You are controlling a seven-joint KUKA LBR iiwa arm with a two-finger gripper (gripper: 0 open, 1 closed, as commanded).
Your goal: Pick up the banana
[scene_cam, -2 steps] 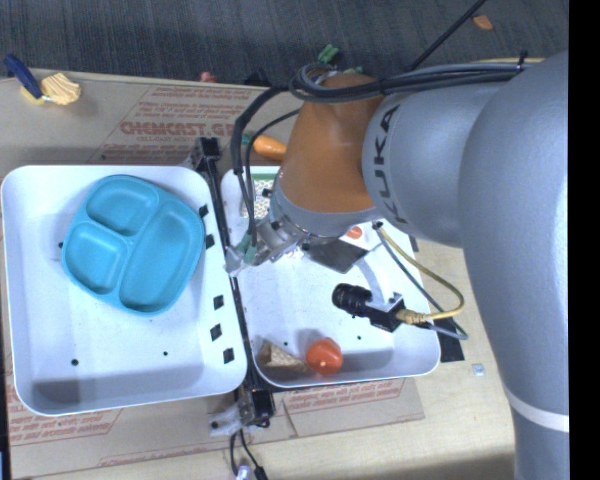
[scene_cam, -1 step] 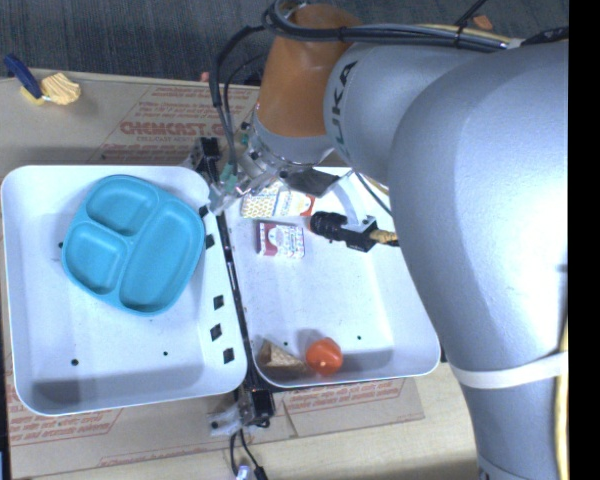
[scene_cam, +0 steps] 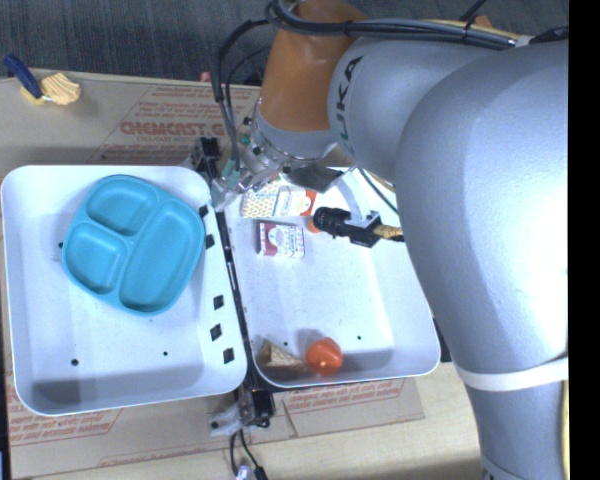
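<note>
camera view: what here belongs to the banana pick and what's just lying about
Job: gripper, at the right bin's far left corner.
Lying about: blue divided plate in the left bin; red-and-white carton; orange-red round thing; tan thing, too unclear to name.

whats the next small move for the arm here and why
Probably lift and pull back to the right a little. The gripper hangs at the far rim between the bins, the arm covers much of the right bin, and the orange ball and red-and-white packet there are no banana.
</note>
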